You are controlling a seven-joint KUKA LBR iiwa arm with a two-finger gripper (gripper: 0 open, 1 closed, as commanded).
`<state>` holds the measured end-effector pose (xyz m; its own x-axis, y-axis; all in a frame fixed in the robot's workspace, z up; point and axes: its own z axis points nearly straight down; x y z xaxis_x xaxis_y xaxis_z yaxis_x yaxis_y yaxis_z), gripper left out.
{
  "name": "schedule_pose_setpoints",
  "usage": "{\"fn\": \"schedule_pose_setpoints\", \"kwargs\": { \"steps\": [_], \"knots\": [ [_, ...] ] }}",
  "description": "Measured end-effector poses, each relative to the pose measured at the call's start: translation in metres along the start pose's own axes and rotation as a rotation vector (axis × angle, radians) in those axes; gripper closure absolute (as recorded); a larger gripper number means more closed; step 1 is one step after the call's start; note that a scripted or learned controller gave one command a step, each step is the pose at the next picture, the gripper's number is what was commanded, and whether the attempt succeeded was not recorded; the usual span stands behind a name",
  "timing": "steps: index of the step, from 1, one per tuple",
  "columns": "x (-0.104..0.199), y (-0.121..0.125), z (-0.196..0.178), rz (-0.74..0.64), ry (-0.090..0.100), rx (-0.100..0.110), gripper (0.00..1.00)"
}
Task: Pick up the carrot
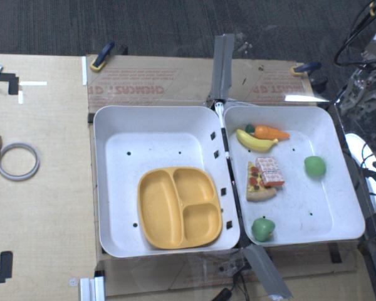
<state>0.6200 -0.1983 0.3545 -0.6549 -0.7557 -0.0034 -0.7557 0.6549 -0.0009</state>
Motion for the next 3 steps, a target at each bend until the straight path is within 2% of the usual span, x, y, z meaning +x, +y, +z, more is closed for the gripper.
{"fn": "schedule_pose_setpoints", "kwargs": {
  "steps": [1, 2, 3],
  "knots": [
    [-0.035, -0.009, -0.087, -0.177, -0.002, 0.002, 1.0],
    [-0.055, -0.006, -0.086, -0.542, -0.002, 0.0, 1.0],
    [-0.058, -0.003, -0.087, -0.819, -0.002, 0.0, 1.0]
  ]
}}
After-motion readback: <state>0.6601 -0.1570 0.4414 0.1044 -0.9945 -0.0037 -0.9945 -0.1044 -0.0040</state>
